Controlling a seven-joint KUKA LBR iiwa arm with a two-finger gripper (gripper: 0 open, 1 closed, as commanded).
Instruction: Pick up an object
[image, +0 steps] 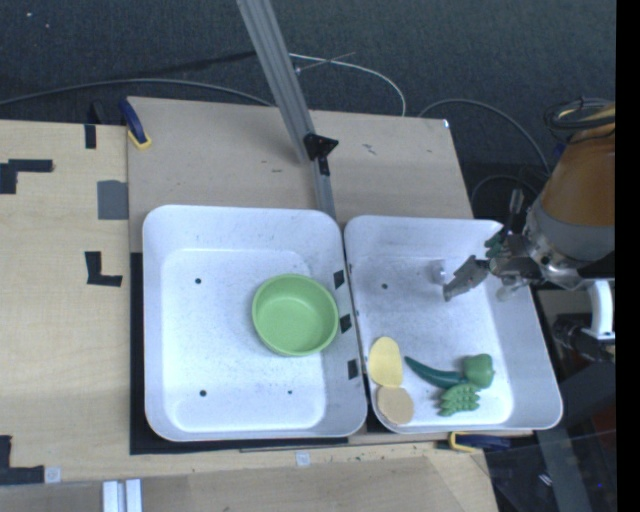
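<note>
Nearest the camera, along the near edge of the right bin (520, 330), lie the likely targets. A tan round piece (396, 405) sits in the near-left corner, touching a yellow oval piece (386, 361) just beyond it. To their right are a dark green pepper-like piece (432, 372), a bumpy light green piece (460, 399) and a rounder green piece (479, 369), all packed close together. They look like small plastic toy foods, so I judge them light, stiff and smooth, apt to slip or skid away under a glancing touch. The yellow oval seems the safest choice: it has some free floor on its far side, and pinching across its narrow width should hold. The green cluster risks catching two things at once.

Farther left, the left bin (170, 300) holds a green bowl (295, 314) near its middle. It also looks light and rigid, and its rim is the only sensible place to grip.

Beyond the toys, the end effector (462, 279) hangs over the far half of the right bin, well apart from every object, with nothing in it. It points left and somewhat downward. I cannot tell whether it is apart or together. The arm (585, 200) enters from the right, its wrist over the bin's right rim. The surface (230, 150) stretches away behind both bins.
</note>
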